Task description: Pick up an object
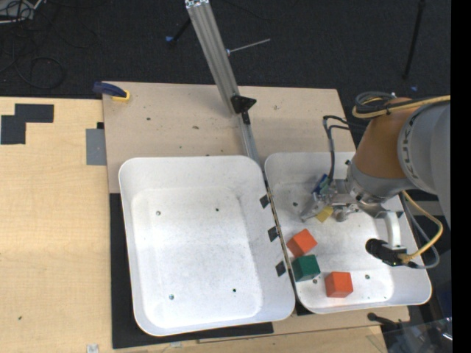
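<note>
Here, grey-and-orange arm point(401, 149) reaches low into right shallow white bin point(412, 289); end effector point(324, 204) state indiscernible; bin contents: two orange blocks point(302, 242), one green block point(306, 268).

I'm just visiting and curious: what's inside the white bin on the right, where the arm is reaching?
In the right bin lie two orange blocks and a green block. The gripper sits over a small yellow and blue clutter; the arm covers whatever lies beneath it.
</note>
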### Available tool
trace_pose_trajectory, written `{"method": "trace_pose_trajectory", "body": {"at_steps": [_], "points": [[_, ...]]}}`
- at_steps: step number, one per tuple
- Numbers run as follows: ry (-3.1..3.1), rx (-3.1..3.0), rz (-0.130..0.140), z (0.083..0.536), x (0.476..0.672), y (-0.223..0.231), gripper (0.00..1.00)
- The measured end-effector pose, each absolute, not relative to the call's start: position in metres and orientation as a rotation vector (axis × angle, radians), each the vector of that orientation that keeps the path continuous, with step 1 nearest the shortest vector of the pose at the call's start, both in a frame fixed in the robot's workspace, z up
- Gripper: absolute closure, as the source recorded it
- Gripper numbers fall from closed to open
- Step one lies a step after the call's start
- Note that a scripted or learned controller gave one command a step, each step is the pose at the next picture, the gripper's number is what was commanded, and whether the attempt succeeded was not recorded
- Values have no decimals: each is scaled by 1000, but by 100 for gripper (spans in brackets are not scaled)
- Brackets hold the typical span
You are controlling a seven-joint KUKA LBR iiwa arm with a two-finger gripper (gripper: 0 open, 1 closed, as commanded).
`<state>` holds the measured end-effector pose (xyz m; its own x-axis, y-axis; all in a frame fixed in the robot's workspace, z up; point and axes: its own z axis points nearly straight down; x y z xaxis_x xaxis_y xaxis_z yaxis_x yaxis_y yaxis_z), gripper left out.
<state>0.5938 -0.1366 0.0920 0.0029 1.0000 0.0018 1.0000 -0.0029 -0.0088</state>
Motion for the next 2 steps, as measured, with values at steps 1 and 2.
{"method": "trace_pose_trajectory", "body": {"at_steps": [1,2], "points": [[-2207,-2230,4,105,595,-139,100],[-2213,-2232,-2,160,585,-141,100]]}}
